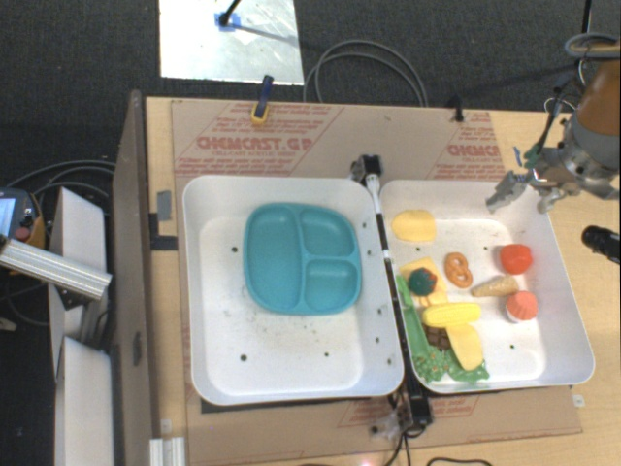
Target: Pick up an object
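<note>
Grey arm, orange band

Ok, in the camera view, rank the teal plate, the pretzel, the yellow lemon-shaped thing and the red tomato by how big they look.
1. teal plate, far the largest
2. yellow lemon-shaped piece
3. red tomato and pretzel: they look too alike to rank

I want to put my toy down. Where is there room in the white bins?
Free: the left bin floor all around the teal plate, and the right bin's near right corner below the red ball. Crowded: the toy food beside the middle divider.
</note>
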Available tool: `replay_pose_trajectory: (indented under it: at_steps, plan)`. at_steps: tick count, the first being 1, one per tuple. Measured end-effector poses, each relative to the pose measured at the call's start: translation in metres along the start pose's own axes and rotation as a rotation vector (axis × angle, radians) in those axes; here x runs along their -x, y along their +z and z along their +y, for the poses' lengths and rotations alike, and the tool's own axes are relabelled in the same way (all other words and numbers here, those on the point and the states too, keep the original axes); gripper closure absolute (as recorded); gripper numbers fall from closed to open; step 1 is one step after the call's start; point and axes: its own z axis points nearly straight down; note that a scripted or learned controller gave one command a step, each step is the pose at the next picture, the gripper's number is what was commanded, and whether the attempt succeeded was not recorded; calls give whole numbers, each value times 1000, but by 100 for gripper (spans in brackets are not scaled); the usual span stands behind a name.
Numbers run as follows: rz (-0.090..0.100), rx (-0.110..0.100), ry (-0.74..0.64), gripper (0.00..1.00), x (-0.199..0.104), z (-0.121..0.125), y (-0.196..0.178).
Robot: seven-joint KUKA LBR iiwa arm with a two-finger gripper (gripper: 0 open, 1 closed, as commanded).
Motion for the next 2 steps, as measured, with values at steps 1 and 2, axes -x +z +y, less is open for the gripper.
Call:
replay_pose_trajectory:
  at_steps: [1,2]
  plan:
    - [2,-10,3,0,13,-15,123]
    - [1,-1,3,0,13,-52,68]
